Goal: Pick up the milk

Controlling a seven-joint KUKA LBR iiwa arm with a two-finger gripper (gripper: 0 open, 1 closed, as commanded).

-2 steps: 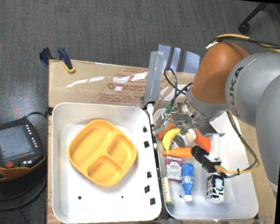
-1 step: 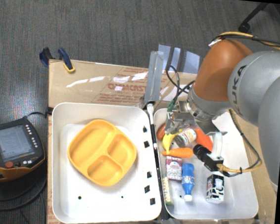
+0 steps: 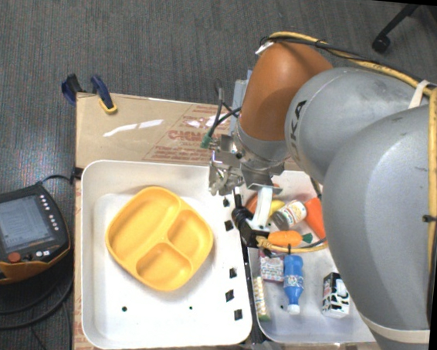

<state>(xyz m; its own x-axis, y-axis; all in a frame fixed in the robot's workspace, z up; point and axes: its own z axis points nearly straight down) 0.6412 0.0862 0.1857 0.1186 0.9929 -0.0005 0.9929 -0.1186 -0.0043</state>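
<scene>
Grey metal jaws are hanging over the far edge between the two bins; you cannot tell how they are set. Your milk carton is lying in the right bin, near its right side, well apart, beside a blue bottle. Left bin is carrying a yellow divided plate.

I am watched by one fixed camera set high above the bench, looking down at a slant on both white bins. My arm comes in from the right, near the lens and bulking large.
</scene>
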